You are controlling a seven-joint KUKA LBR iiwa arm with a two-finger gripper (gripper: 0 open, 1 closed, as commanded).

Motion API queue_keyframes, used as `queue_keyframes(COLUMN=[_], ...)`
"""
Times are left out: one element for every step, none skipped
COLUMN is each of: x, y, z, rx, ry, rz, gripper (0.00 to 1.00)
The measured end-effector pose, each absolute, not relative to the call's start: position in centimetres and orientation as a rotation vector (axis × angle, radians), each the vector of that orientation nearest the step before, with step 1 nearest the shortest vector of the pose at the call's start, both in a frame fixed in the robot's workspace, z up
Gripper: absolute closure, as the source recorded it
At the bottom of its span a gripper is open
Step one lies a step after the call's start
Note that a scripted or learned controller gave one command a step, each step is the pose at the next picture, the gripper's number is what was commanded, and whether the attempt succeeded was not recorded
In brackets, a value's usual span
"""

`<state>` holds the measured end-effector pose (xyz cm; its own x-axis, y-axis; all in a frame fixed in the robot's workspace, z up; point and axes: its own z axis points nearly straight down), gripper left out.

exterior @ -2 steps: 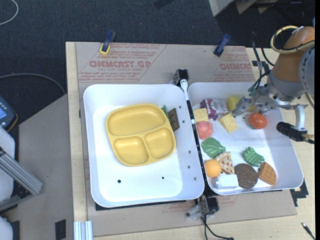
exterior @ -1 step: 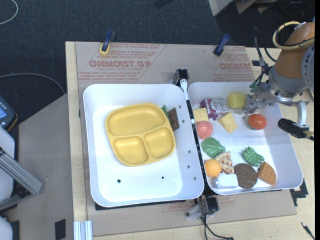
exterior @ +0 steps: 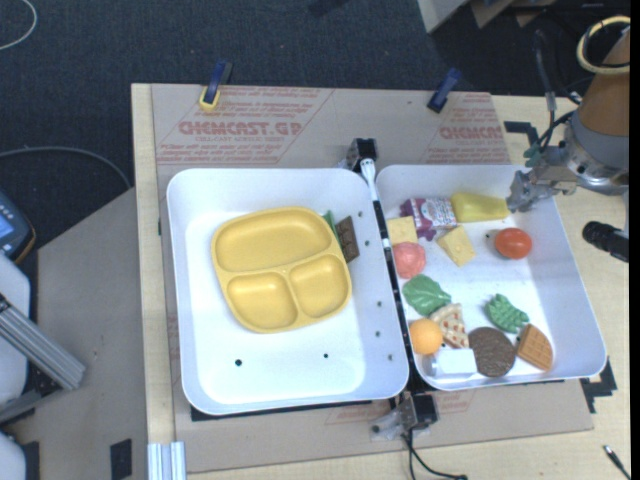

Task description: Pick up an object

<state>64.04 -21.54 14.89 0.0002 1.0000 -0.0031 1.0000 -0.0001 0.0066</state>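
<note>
The right bin (exterior: 575, 298) holds several toy foods: a yellow banana-like piece (exterior: 479, 206), a red tomato (exterior: 513, 243), a purple wrapped snack (exterior: 432, 213), yellow cheese wedges (exterior: 456, 245), a pink round piece (exterior: 409, 259), green leaves (exterior: 427, 293), an orange (exterior: 425, 336), a brown cookie (exterior: 491, 351) and a waffle piece (exterior: 535, 348). My gripper (exterior: 524, 194) hangs over the bin's far right corner, just right of the banana piece and above the tomato. Nothing shows between its fingers.
The left bin (exterior: 200, 368) holds a yellow three-compartment plate (exterior: 281, 266) with a small brown block (exterior: 346, 238) at its right rim. Clamps (exterior: 211, 88) sit on the cardboard at the back. The arm enters from the right edge.
</note>
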Motion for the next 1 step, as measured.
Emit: queue_keyframes(x=[64.71], y=[-21.93], z=[19.47], rx=[2.216], ry=[2.217], rz=[0.005], gripper=[1.0])
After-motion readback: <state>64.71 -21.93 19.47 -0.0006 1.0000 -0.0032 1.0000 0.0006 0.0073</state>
